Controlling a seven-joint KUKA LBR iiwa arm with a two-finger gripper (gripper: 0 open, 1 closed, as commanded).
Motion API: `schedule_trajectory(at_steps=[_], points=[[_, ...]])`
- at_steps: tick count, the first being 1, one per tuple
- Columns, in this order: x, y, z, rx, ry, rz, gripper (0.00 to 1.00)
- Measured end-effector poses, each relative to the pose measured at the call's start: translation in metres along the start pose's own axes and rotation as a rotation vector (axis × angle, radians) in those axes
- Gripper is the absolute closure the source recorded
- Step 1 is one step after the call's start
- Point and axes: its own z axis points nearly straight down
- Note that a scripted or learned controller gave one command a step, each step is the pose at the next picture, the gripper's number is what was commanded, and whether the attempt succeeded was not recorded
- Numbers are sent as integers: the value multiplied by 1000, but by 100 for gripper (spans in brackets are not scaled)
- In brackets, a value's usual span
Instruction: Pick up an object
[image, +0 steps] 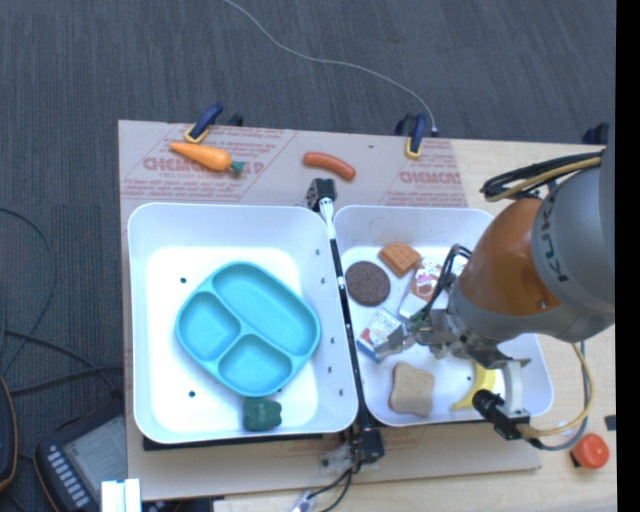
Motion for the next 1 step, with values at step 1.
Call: schedule_trajectory(at_steps=[1], points=[[3,-1,12,-1,-2,0,0]])
